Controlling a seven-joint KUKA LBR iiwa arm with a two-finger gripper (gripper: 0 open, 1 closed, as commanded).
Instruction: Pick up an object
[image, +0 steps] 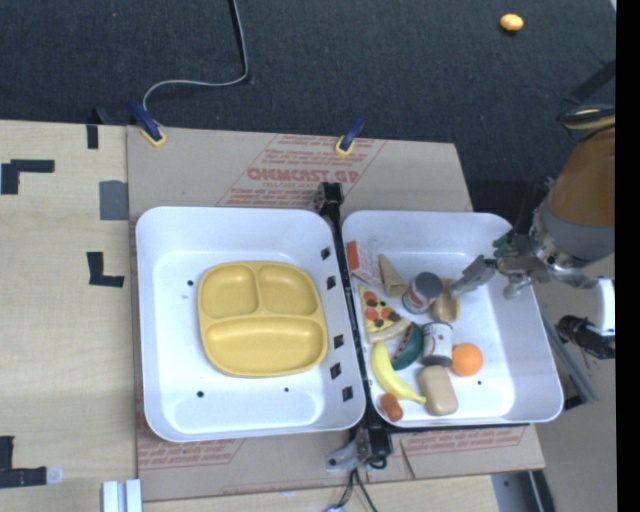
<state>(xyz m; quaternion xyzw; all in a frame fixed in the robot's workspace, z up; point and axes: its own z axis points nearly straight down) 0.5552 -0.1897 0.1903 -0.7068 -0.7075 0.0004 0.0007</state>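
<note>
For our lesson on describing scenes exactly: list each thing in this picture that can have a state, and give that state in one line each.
Yellow divided plate: flat in the left bin, compartments bare.
Banana: lying in the right bin.
Orange: resting beside the banana.
Small can: lying tipped.
Gripper: low over the right bin, beside the can.

Glossy white plastic bins (165, 330), matt yellow plastic tray (262, 318), cardboard base (290, 170).

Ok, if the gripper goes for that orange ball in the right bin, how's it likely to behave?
The orange ball looks round and smooth, so it will probably roll away if nudged rather than squarely pinched. It lies close beside a small can and a tan piece, which may stop a roll leftward. On its other side the right bin floor looks bare, so it could escape there.
</note>
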